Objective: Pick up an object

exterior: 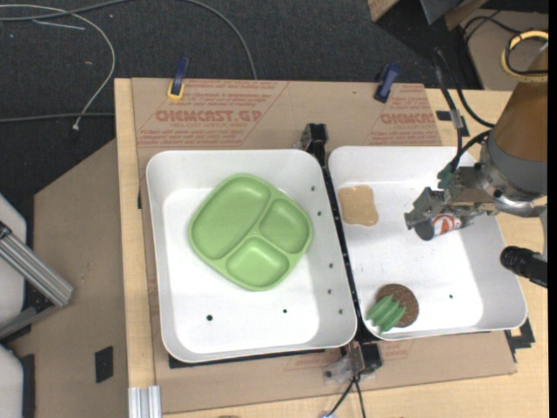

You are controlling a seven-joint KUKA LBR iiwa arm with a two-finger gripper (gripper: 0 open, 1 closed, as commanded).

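Nearest, at the right bin's near-left corner: green ridged piece on brown disc. Farther left, tan pad. Gripper over mid-bin, reaching in from right, wrist low, apparently clamped around a small red-white object just right of its tips; grip uncertain. Left bin: green tray.

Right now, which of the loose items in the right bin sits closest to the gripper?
The tan flat piece near the bin's upper left is closest to the gripper. The green ridged item on the brown disc sits farther away, at the bin's lower edge.
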